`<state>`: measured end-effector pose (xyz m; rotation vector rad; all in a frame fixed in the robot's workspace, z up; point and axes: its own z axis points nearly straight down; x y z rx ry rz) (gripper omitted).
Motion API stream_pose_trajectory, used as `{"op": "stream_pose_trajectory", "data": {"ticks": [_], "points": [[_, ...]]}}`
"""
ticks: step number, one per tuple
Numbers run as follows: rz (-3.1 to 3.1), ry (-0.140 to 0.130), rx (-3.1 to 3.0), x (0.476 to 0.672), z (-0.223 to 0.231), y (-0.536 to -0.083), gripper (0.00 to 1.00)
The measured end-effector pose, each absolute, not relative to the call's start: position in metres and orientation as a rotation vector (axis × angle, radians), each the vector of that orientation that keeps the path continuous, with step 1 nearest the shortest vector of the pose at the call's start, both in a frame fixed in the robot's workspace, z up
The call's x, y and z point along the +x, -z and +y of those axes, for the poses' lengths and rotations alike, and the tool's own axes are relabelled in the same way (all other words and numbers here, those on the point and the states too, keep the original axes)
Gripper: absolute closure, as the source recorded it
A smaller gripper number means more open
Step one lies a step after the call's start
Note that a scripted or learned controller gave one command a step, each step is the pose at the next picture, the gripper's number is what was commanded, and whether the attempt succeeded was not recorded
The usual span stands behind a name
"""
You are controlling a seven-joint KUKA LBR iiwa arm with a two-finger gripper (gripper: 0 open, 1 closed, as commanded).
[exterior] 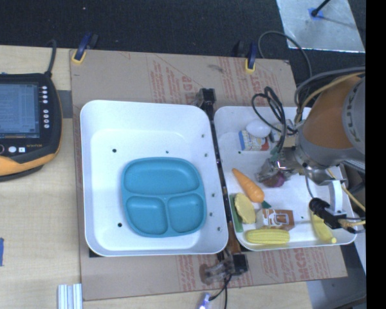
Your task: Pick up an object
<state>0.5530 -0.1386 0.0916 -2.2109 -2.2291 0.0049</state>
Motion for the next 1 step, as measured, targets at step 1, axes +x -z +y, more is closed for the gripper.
{"op": "stream_pose_trajectory", "data": {"ticks": [1], "points": [[-2.226, -0.001, -2.214, 0.5438, -0.0524, -0.1922, 1.00]]}}
